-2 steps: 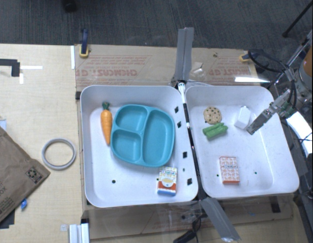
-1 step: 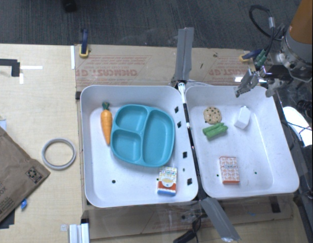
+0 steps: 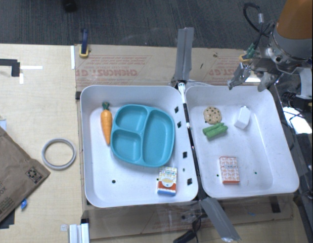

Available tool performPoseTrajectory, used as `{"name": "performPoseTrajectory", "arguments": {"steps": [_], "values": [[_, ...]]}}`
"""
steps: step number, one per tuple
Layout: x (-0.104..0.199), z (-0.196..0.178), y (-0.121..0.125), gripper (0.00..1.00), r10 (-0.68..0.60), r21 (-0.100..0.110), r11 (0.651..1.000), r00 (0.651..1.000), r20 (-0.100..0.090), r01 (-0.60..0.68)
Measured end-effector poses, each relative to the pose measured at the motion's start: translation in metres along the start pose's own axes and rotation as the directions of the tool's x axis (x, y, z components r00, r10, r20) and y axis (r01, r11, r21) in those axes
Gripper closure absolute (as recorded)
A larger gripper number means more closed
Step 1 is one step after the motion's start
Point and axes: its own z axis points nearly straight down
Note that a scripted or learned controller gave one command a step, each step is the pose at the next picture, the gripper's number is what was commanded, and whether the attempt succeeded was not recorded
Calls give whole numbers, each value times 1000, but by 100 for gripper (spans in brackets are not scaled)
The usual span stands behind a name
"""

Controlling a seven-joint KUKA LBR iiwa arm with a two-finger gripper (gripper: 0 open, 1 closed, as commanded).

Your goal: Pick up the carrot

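Observation:
The carrot [image 3: 106, 124], orange with a green top, lies lengthwise in the left bin [image 3: 91, 151], close to its left wall and just left of a blue divided plate [image 3: 144, 134]. My gripper [image 3: 246, 85] hangs above the far edge of the right bin [image 3: 277, 151], far to the right of the carrot. Its two fingers [image 3: 236, 78] are spread apart with nothing between them, so it is open.
A small juice carton [image 3: 167, 180] lies in the left bin near the front. The right bin holds a cookie [image 3: 212, 115], a green pod [image 3: 215, 130], a white block [image 3: 242, 118] and a red-patterned box [image 3: 229, 169]. A tape ring [image 3: 58, 153] sits left of the bins.

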Motion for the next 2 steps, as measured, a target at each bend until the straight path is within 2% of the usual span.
{"name": "performPoseTrajectory", "arguments": {"steps": [1, 2], "values": [[-44, 76, 14, 0, 133, 2, 991, 991, -1, -133], [36, -51, 32, 0, -686, -5, 727, 727, 2, 686]]}}
